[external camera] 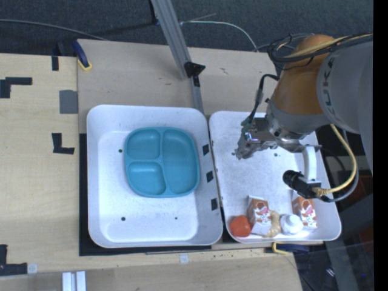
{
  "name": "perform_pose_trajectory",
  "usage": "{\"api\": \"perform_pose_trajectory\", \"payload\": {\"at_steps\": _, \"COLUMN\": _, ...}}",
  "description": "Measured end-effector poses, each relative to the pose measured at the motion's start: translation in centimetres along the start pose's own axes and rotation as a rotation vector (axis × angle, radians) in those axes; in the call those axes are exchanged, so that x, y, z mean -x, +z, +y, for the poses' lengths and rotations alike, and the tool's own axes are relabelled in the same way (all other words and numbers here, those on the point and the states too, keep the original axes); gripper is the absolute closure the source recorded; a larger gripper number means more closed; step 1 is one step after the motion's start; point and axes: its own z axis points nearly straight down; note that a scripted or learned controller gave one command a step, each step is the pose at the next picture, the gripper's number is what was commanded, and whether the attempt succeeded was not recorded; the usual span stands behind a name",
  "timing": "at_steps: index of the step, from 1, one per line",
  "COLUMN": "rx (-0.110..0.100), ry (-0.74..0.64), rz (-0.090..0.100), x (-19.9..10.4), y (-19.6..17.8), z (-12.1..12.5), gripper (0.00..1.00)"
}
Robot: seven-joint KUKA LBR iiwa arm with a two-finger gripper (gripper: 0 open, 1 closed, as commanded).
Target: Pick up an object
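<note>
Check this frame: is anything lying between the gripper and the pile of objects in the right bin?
Nothing visible does. The gripper is over the upper part of the right bin, and the bin floor between it and the objects bunched along the bin's near edge is bare.

The arm (339, 65) was extended into the scene from the right, its grey link being seen at the far right edge. The orange band (300, 77) was located directly above the wrist, and dark cables were looped over its far side. The wrist was angled downward and to the left. The gripper (242, 150) was carried at the left end of the wrist, with its metal body pointed down and leftward. Nothing was seen held at its tip. The separation of its tip parts could not be resolved.
</note>
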Motion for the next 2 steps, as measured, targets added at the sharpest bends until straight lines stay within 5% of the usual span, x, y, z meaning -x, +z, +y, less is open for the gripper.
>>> {"api": "perform_pose_trajectory", "payload": {"at_steps": 2, "rx": -0.001, "ry": 0.0, "rz": -0.001, "x": -10.4, "y": -1.0, "z": 1.9, "gripper": 1.0}}
